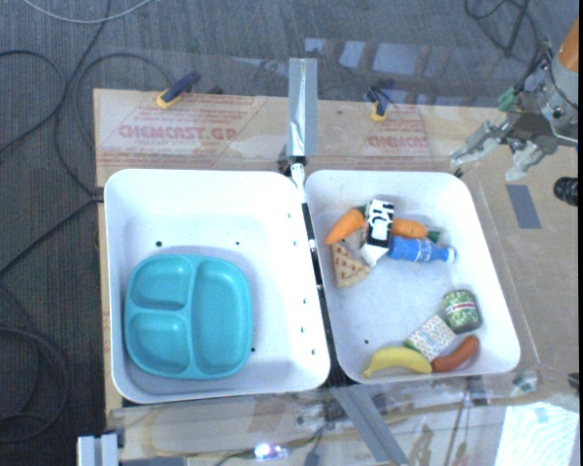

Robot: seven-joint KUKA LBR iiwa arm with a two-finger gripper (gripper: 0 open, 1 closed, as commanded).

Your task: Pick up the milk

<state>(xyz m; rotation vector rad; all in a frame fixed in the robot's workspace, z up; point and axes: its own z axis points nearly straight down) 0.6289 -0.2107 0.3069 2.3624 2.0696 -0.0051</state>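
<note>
step: approach, milk not yet grasped | hand [497, 153]: open and holding nothing, above the counter at 1 o'clock of the right bin [486, 260] | milk [378, 223]: in this bin's upper middle, touching a carrot [346, 225] and a blue bottle [420, 251] | next: I must travel toward 8 o'clock, then descend over the carton.

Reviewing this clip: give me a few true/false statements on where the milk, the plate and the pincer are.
1. The milk carton lies in the right bin. True.
2. The pincer is clamped on the milk. False: it hangs open beyond the right bin's far right corner, nothing between its fingers.
3. The teal plate sits in the left bin. True.
4. The banana rests on the plate. False: it lies at the right bin's near edge, beside a sausage.
5. A blue bottle lies next to the milk. True.
</note>
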